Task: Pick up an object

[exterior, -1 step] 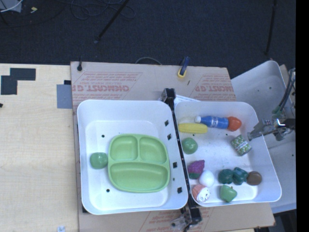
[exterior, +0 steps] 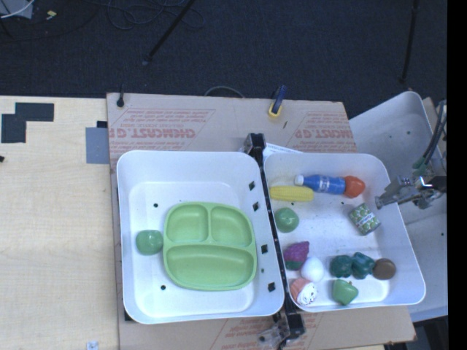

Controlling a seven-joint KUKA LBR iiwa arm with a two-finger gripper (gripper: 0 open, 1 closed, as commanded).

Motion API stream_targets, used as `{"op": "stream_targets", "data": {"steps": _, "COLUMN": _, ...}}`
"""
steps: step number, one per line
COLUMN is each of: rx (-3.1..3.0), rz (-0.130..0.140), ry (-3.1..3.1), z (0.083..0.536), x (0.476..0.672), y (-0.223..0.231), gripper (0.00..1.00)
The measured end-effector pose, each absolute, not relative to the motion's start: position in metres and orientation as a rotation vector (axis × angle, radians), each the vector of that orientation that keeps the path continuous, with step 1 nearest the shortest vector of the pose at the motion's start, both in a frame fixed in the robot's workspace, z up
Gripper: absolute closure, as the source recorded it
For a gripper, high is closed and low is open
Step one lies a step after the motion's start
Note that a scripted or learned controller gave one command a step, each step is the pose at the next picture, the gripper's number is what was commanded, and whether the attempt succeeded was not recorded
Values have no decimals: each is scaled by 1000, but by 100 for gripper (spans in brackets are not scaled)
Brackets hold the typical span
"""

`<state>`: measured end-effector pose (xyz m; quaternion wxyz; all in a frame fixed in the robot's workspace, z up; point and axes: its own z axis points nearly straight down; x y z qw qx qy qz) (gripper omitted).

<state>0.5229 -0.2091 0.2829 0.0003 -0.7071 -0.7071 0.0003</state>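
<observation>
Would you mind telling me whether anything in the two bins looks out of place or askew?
Nothing looks spilled or damaged. The green ball lies beside the green divided plate in the left bin, and the blue bottle lies on its side among toys in the right bin.

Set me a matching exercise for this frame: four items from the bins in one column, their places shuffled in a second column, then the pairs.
Things:
1. green divided plate
2. blue bottle
3. brown ball
4. green ball

Places:
A. right bin, near corner
B. left bin, beside the plate
C. left bin, middle
D. right bin, far side

Pairs: 1-C, 2-D, 3-A, 4-B
</observation>
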Motion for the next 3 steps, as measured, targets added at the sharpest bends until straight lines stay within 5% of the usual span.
{"op": "stream_targets", "data": {"steps": 1, "rx": -2215, "rz": 4, "ry": -2220, "z": 230, "x": 533, "y": -203, "gripper": 0}}
{"op": "stream_targets", "data": {"steps": 3, "rx": -2215, "rz": 5, "ry": -2217, "z": 126, "x": 522, "y": -198, "gripper": 0}}
